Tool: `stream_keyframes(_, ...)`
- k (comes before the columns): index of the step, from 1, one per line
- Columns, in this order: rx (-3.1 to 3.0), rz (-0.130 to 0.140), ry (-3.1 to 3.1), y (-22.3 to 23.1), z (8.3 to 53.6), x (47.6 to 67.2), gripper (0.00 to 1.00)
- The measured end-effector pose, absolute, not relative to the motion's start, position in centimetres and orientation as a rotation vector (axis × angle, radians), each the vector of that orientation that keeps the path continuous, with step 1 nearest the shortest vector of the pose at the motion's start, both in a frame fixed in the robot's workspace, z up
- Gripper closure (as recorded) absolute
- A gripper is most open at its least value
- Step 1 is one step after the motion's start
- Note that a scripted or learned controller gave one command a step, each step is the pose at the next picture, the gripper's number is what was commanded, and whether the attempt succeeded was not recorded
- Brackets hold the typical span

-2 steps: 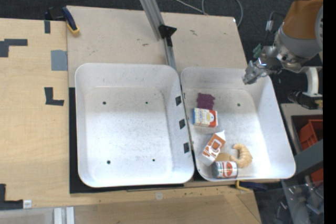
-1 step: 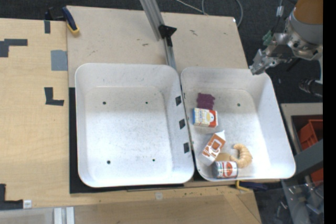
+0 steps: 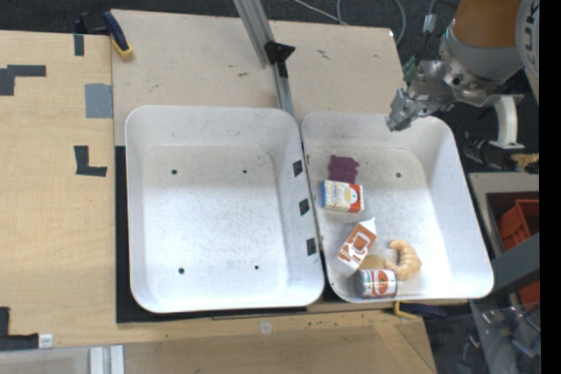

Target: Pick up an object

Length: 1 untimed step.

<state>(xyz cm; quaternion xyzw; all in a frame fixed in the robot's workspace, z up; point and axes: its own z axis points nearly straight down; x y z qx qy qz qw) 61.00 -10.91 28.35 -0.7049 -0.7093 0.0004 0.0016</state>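
Observation:
My gripper (image 3: 400, 120) hangs over the far rim of the right bin (image 3: 456, 179), at its upper right. Nothing shows between its fingertips. Below and left of it, inside the right bin, lie a dark purple object (image 3: 344, 168) and a small white and orange carton (image 3: 342, 197). Nearer the front sit an orange and white packet (image 3: 355, 245), a tan croissant-shaped piece (image 3: 403, 258) and a red-labelled can (image 3: 378, 283) on its side.
The left bin (image 3: 158, 188) stands beside the right one, their rims touching. A slanted metal rail (image 3: 250, 0) runs down to the bins' shared far corner. Cables lie behind the bench at top right.

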Motion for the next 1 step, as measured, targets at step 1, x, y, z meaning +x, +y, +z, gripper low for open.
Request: stream_keyframes(1, -2.211, 0.002, -2.226, -5.46, 28.14, 60.77, 1.00)
